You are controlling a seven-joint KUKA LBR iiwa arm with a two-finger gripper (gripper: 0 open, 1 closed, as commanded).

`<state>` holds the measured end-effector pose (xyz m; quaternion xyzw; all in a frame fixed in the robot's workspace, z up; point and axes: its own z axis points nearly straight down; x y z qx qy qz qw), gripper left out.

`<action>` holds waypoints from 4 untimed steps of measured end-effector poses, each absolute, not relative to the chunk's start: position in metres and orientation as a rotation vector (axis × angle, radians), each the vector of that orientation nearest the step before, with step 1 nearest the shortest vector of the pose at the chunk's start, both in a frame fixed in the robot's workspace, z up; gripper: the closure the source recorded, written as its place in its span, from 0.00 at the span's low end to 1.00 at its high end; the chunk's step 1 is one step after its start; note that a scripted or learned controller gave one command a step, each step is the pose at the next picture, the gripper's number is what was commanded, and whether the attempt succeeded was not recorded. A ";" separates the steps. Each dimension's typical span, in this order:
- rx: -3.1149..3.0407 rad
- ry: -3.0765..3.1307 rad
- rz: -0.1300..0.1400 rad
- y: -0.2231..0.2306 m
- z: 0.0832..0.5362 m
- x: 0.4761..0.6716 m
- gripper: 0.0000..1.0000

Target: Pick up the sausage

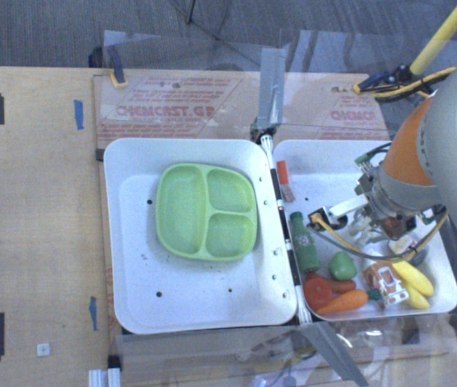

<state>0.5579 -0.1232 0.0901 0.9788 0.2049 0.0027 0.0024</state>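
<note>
1. The gripper (pixel 371 226) hangs low over the right bin (pixel 325 164), in its right half, below the arm's grey wrist and orange band. Cables and wrist parts hide its tip, so I cannot tell whether it is spread or pressed together.
2. A small reddish-brown piece, which looks to be the sausage (pixel 395 230), lies just beside the gripper on the side towards the bin's right wall. It is partly hidden, and I cannot tell whether the 2 touch.
3. Towards the near edge of the same bin lie a yellow banana (pixel 415 282) and a small orange-and-white carton (pixel 383 284), just in front of the sausage.
4. Further left along that edge sit an orange carrot (pixel 343 301), a red vegetable (pixel 317 289) and a round green piece (pixel 342 264), all close together.
5. A dark green bottle-shaped item (pixel 302 240) lies by the bin's left wall, well apart from the gripper.
6. The left bin (pixel 131 216) holds a light green plate (pixel 206 211) with 3 compartments.
</note>
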 end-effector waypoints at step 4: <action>2.204 2.229 0.008 -0.109 0.088 0.669 0.00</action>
